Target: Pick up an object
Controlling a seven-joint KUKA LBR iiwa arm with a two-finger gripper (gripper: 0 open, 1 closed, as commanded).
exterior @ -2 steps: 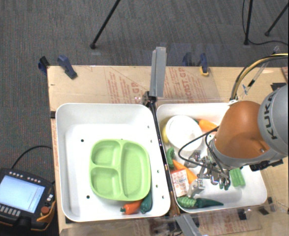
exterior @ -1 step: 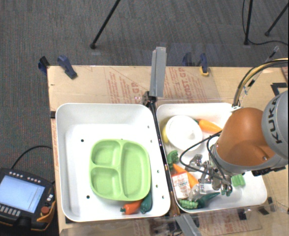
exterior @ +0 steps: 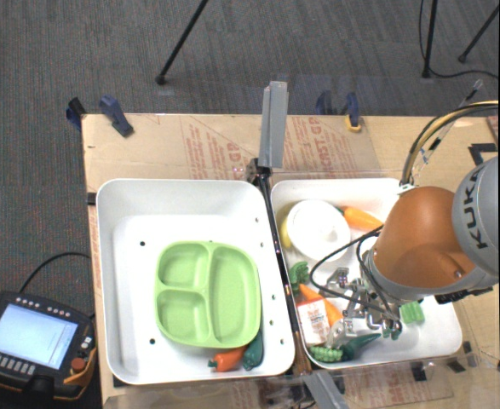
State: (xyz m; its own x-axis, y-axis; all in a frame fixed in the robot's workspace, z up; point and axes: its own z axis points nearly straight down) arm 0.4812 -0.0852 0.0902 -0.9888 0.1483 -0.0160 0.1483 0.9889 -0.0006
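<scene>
**Operator:** My tool (exterior: 362,315) is down low in the right bin (exterior: 437,341), near its front wall. The orange band (exterior: 420,239) of the arm covers most of it from above. I cannot tell how the tool stands, or whether anything is in it.

**Colleague:** What lies around it?

**Operator:** Taking the tool as reference: a dark green vegetable (exterior: 352,344) lies just in front of it, touching or nearly so. A small carton with orange print (exterior: 316,315) sits just beside it toward the left bin, with a green leafy piece (exterior: 299,273) behind that. A small green block (exterior: 413,313) is on the tool's other side. A white bowl (exterior: 316,225) and an orange carrot-like piece (exterior: 362,219) are further back.

**Colleague:** And the left bin?

**Operator:** The left bin (exterior: 126,228), well apart from the tool, holds a green divided plate (exterior: 208,294). An orange piece (exterior: 227,360) and a dark green piece (exterior: 253,354) rest at the plate's front edge. Both bins sit on the worktop (exterior: 190,143).
</scene>
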